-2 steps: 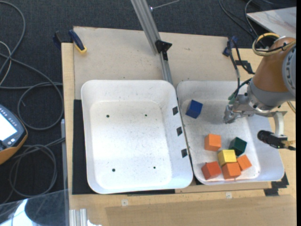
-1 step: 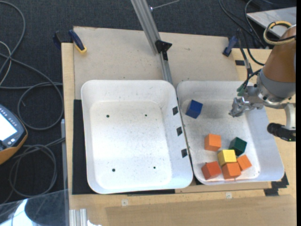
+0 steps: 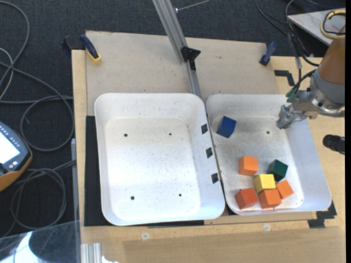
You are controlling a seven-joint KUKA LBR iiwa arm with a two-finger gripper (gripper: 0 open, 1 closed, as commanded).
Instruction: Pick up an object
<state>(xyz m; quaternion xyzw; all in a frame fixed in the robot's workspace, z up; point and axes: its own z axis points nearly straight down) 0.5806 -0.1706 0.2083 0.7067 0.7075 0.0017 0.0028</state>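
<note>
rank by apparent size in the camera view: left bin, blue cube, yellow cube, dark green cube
1. left bin, by far the largest
2. blue cube
3. yellow cube and dark green cube, too alike to rank; the green one is partly hidden.

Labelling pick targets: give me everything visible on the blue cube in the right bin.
The small blue cube looks solid and matte, possibly wood or foam, with a lighter top face and darker sides. It sits turned at an angle to the bin walls, on the floor of the right white bin, in its upper left part near the divider. Nothing touches it; the other blocks cluster lower down.
</note>
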